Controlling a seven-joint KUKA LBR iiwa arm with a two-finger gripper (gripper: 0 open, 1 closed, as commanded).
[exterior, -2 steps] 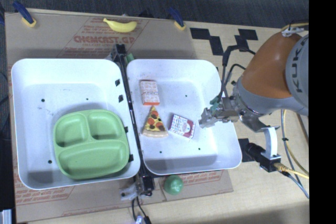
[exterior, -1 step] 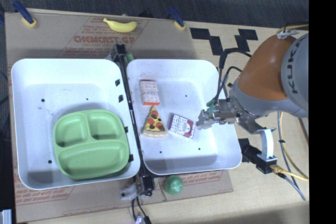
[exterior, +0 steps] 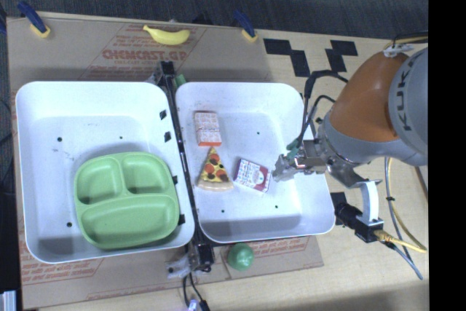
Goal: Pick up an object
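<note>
Approach step, I judge: end effector (exterior: 282,167) hovers just right of the red packet (exterior: 252,175); finger state unclear. Next, shift left over packet, descend.

We see a pizza slice (exterior: 214,170), a small red packet (exterior: 252,175) and a striped box (exterior: 207,127) lying flat mid right bin (exterior: 240,95).

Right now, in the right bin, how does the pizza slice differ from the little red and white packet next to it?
The pizza slice is a triangle with its tip pointing to the bin's far side; the red and white packet is roughly square and lies turned at a slant. The slice is yellow-orange with dark toppings; the packet is red with white. The packet lies nearer the gripper than the slice. Both lie flat on the right bin floor, side by side.
</note>
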